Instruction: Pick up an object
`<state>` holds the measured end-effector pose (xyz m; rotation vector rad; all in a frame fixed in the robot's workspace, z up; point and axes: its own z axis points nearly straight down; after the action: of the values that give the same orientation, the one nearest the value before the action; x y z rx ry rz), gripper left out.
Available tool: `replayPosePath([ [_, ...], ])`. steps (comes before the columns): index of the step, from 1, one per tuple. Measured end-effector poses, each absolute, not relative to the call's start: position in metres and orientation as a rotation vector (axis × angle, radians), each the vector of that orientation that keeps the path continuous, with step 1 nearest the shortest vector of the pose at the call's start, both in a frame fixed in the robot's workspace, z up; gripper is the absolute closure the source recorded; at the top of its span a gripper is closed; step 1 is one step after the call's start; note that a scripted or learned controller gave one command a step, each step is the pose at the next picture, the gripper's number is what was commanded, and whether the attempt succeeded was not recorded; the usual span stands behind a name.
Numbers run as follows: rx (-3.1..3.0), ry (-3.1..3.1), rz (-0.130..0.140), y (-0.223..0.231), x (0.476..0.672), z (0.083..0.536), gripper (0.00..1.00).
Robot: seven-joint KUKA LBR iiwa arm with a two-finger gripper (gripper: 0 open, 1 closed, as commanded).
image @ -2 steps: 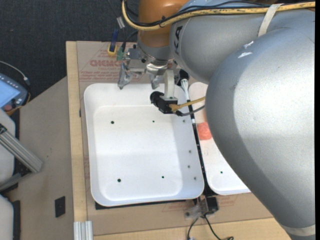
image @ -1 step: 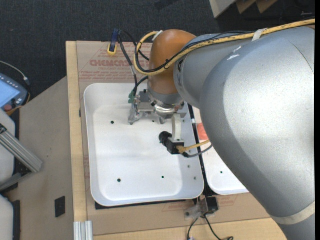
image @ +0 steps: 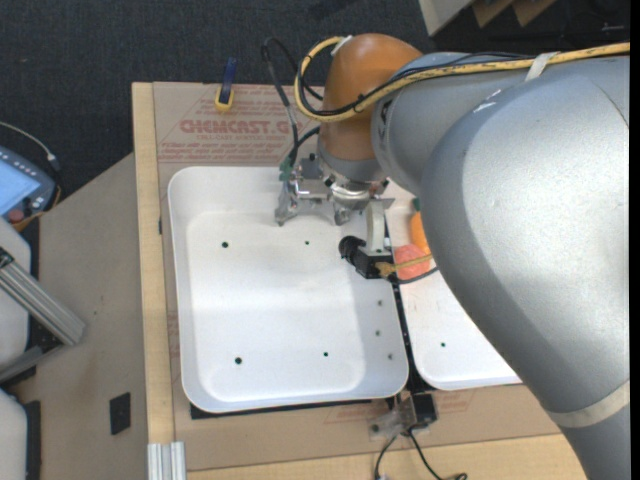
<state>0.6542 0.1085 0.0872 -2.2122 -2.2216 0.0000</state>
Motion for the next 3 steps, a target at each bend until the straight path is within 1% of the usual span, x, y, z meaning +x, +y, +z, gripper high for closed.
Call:
replayPosePath([
  [1, -2.213, -2.229, -0.007, 0.186, 0.666, 0.085, 0.0],
  [2, -2.221, -2.224, -0.005, 0.181, 0.667, 0.096, 1.0],
  [3, -2.221, -2.226, -0.007, 0.182, 0.667, 0.106, 1.0],
])
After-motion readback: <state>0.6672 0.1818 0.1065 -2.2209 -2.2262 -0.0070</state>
